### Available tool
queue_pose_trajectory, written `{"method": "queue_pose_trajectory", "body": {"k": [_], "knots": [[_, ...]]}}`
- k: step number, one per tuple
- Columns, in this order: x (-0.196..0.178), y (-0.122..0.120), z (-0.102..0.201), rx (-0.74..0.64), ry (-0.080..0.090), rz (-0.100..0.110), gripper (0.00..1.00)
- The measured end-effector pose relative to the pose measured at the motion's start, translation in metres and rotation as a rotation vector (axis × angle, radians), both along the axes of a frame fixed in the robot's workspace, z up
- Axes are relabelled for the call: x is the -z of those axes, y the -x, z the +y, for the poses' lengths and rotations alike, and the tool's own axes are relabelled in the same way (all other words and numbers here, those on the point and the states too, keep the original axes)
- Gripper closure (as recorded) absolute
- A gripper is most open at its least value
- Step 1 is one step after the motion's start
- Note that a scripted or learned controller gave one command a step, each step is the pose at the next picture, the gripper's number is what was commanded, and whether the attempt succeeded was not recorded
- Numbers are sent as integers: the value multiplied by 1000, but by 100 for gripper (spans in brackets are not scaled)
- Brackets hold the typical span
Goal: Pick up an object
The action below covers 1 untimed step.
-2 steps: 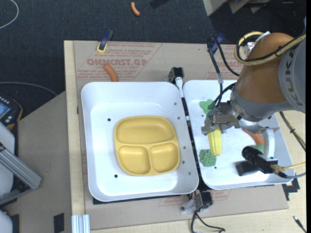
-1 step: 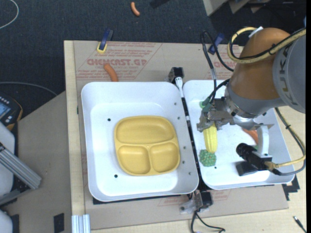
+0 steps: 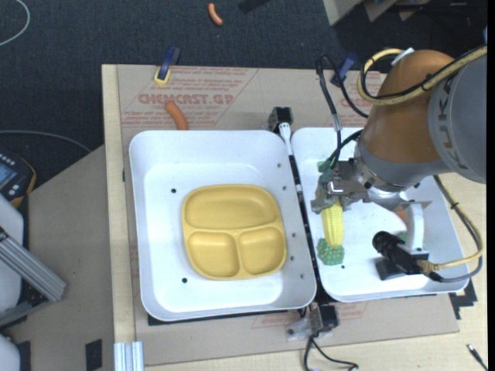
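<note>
A yellow corn cob (image 3: 333, 225) lies in the right bin (image 3: 363, 280), near its left wall, with a green broccoli piece (image 3: 331, 252) touching its near end. My gripper (image 3: 329, 197) is low over the far end of the corn, right at its tip. Whether it grips the corn is hidden by the wrist. Behind the gripper, a small green item (image 3: 326, 165) peeks out. A bit of orange (image 3: 401, 216) shows under the arm on the right.
The left bin (image 3: 151, 207) holds a yellow divided plate (image 3: 232, 230). An orange sausage-like piece (image 3: 178, 116) and a blue and yellow clamp (image 3: 164, 66) lie on the cardboard behind the bins. The arm covers most of the right bin's far half.
</note>
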<state>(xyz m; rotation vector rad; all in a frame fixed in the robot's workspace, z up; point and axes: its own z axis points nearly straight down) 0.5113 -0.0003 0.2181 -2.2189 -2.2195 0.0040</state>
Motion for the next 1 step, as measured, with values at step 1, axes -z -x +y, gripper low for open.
{"method": "queue_pose_trajectory", "body": {"k": [1], "knots": [[-15,11,1,0,0,-4,100]]}}
